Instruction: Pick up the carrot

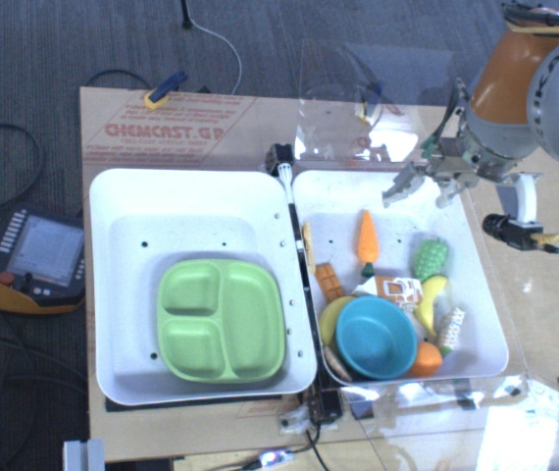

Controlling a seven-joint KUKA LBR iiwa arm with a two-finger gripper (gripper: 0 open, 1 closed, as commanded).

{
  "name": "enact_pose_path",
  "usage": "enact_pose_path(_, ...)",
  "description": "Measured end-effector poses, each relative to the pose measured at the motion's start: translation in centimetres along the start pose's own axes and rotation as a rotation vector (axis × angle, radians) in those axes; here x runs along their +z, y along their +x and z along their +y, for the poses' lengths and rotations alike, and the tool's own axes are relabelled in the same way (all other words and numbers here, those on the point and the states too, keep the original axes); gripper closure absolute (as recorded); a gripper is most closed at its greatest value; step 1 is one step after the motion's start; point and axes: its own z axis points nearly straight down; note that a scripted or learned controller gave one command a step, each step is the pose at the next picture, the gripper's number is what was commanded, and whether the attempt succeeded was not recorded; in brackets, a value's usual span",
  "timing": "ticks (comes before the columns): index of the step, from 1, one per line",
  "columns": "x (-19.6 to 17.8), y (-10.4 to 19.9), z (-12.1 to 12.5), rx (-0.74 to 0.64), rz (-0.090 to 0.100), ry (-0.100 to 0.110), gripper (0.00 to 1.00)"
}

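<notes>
Writing: red print on the brown board (177,130) under the bins reads roughly "CHEMCAST GP", upside-down-ish and partly blurred; 2nd line below it too small to read. Small carton (398,288) in the right bin has a printed label, not legible.

Carrot (367,236): orange w/ green stub at its lower end, lying in the right bin (476,263), upper-middle of the bin floor, long axis approx 12–6 o'clock. Nothing touching it on top; a brown waffle-like block (330,281) sits at approx 7 o'clock of it, the carton just below it at 5.

Hand (421,187): over the right bin's far rim, at approx 1–2 o'clock from the carrot, clearly apart from it. 2 fingers look spread, tips splayed left and right w/ nothing between them. Grey arm w/ orange band (510,81) comes in from the right.

Other stuff in right bin: blue bowl (376,337) at 6 o'clock of the carrot, green bumpy item (431,259) at 4, banana (431,298) beside it, small orange fruit (426,358) by the bowl.

Left bin (123,204) holds a green 3-section plate (223,321). Pendant w/ screen (29,263) lies on the carpet left of the tabletop.
</notes>
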Motion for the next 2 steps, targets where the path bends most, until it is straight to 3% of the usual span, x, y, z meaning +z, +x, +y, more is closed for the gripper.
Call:
enact_pose_path(1, 10.76, 1.66, -0.85, 0.031, -0.003, -0.007, 0.00)
enact_pose_path(2, 10.38, 1.69, -1.02, 0.030, -0.002, 0.003, 1.00)
